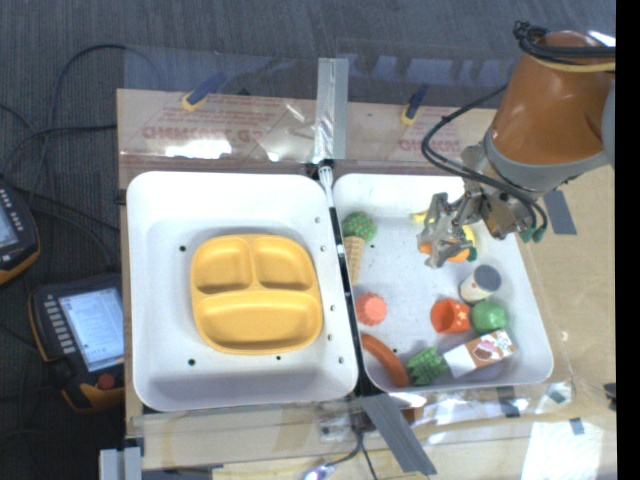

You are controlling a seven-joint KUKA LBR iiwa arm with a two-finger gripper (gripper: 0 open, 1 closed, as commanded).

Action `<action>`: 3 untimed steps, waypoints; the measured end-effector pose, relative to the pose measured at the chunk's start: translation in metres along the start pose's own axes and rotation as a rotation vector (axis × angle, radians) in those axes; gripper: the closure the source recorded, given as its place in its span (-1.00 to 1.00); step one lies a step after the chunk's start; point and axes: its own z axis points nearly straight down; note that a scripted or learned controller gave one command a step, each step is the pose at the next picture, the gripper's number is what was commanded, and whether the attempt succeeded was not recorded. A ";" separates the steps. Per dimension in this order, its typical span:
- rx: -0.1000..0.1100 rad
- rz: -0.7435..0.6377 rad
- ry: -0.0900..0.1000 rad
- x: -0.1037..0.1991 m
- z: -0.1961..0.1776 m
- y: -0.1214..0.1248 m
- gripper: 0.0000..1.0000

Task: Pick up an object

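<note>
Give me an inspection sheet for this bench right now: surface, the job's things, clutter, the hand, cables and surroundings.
Surface: two white bins side by side, left bin and right bin, on a bench with taped plastic sheeting behind.
Job's things: in the right bin, small toy foods: a green-topped cone, a pink piece, an orange cup, a green ball, a sausage, a small carton.
Clutter: yellow divided tray in the left bin.
Hand: the hand is low over the right bin's upper part, by a yellow and orange item; finger state unclear.
Cables: black cable looping beside the arm; black cables on the floor at left.
Surroundings: two handheld screen units at left, grey carpet.
</note>
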 end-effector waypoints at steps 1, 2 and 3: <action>-0.002 -0.158 0.001 -0.030 0.016 0.057 1.00; -0.003 -0.080 -0.002 -0.082 -0.029 0.087 1.00; -0.005 -0.080 -0.006 -0.083 -0.039 0.088 1.00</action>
